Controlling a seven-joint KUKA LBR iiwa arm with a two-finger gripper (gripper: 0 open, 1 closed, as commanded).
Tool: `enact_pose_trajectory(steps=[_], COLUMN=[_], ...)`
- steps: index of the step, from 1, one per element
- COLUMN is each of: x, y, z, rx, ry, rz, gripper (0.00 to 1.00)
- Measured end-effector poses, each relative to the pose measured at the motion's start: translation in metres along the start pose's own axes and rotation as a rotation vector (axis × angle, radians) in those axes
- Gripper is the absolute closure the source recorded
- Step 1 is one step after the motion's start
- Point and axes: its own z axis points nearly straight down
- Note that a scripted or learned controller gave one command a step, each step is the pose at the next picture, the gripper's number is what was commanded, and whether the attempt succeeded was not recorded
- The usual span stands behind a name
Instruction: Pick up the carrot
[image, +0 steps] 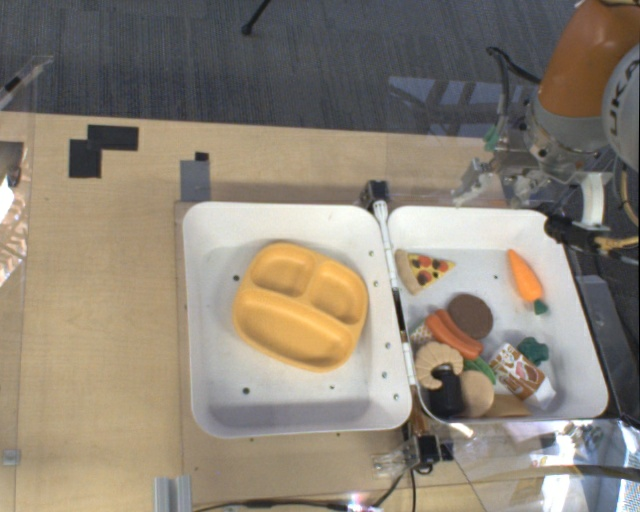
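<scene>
Camera view looks down on a wooden bench (100, 330) that you see from a slant, and every place below is given relative to the right bin (580, 330), the white tray that holds the toy food. Touching that bin's left wall is the left bin (200, 330), equally shallow and white. A yellow divided plate (300, 303) lies upturned in the middle of the left bin, well apart from the right bin. The arm (590, 60), grey with an orange band, hangs above the right bin's far right corner. Its gripper (520, 165) sits just beyond the bin's far rim; you cannot tell from here whether its fingers are spread or closed, and nothing shows between them. Inside the right bin, the carrot (525, 277) lies near the right wall, orange with a green tip pointing toward the near side, apart from the gripper. A pizza slice (424, 268) lies near the left wall. A brown disc (469, 314) sits at the centre. A heap of small food pieces (465, 375) crowds the near left corner.
</scene>
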Motion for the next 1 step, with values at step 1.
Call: enact_pose_trajectory(steps=[1], x=[-0.0740], y=[-0.0048], z=[0.0570], rx=[0.004], ry=[-0.004], rz=[-0.107], gripper=[0.00])
